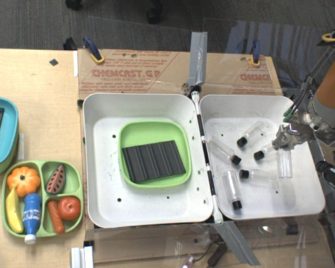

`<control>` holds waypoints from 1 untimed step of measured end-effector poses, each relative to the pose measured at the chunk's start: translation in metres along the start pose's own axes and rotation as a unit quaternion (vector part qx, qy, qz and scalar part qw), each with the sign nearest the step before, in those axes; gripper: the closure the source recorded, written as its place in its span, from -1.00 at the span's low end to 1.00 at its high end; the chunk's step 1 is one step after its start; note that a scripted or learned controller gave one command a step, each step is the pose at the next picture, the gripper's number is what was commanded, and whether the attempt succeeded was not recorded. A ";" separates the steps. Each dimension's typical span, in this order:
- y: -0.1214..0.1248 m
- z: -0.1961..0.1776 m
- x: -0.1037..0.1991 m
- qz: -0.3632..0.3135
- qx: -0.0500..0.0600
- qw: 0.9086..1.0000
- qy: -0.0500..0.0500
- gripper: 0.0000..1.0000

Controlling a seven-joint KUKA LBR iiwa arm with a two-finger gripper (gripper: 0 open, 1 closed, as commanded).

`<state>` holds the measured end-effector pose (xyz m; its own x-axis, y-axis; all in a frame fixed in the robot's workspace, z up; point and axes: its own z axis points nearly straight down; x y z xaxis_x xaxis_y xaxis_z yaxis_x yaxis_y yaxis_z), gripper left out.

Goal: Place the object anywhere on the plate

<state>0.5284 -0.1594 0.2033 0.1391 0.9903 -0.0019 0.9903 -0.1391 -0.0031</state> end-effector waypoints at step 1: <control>0.000 0.000 0.000 0.000 0.000 1.000 0.000 -1.00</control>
<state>0.5284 -0.1594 0.2034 0.1395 0.9902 -0.0018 0.9902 -0.1395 -0.0028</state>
